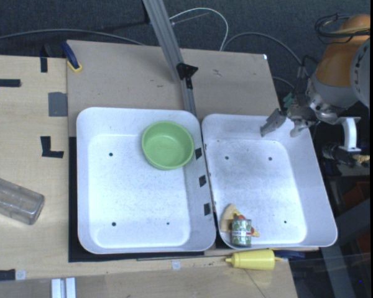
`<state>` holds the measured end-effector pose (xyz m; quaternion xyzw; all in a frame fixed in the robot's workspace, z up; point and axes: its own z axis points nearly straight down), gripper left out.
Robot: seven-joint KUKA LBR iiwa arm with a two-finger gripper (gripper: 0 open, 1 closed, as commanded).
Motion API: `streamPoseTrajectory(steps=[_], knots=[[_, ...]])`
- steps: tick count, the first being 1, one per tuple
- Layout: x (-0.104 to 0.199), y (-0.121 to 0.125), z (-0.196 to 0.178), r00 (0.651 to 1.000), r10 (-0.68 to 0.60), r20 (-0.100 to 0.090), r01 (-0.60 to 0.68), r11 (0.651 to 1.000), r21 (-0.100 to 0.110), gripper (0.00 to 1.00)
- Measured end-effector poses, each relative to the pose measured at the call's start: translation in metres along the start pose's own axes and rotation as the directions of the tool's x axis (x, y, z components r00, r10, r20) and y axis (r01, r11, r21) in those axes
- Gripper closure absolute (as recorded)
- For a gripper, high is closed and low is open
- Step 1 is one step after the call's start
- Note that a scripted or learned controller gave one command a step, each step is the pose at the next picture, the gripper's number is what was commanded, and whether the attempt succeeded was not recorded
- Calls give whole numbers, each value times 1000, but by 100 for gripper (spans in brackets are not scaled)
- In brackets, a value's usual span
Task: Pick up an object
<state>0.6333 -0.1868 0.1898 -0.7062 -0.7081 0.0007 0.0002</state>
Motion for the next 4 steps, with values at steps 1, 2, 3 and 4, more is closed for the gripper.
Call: streamPoseTrajectory(steps=[1, 2, 3, 4], knots=[[0, 0, 0, 1000, 0, 0, 0, 1000, 0, 0], [5, 7, 49, 1000, -1, 0, 1, 1000, 5, 0], [6, 6, 103, 1000, 0, 1, 0, 1000, 3, 0], [7, 7, 90, 1000, -2, 2, 2, 1000, 0, 100]])
